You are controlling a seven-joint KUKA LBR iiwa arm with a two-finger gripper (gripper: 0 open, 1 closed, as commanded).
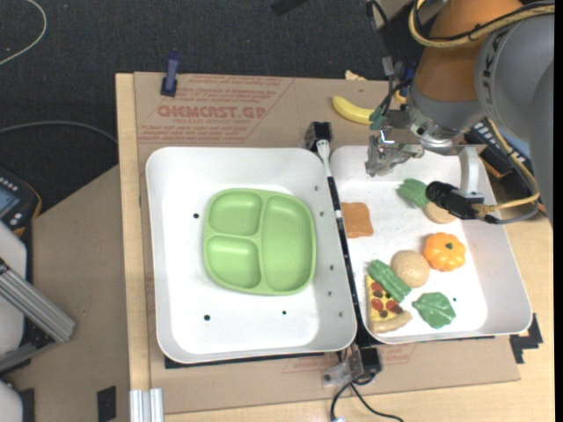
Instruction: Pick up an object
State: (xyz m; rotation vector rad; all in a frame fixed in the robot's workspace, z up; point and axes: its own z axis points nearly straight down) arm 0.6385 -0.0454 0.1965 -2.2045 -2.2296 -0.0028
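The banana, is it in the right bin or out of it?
Out. The banana lies on the board behind the right bin, beyond its far rim.

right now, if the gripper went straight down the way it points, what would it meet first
Probably bare white floor at the far corner of the right bin. The gripper hangs above it; the brown square toast lies nearer, though depth is unclear.

Two white bins (pixel 171 262) sit side by side. One green divided plate (pixel 260 241) lies in the left bin. The right bin holds seven toy foods: one orange pumpkin (pixel 444 251), one pizza slice (pixel 384 306), one brown toast (pixel 356 220), one beige roll (pixel 410 267), and three green pieces (pixel 435 309). One banana (pixel 354 110) lies outside.
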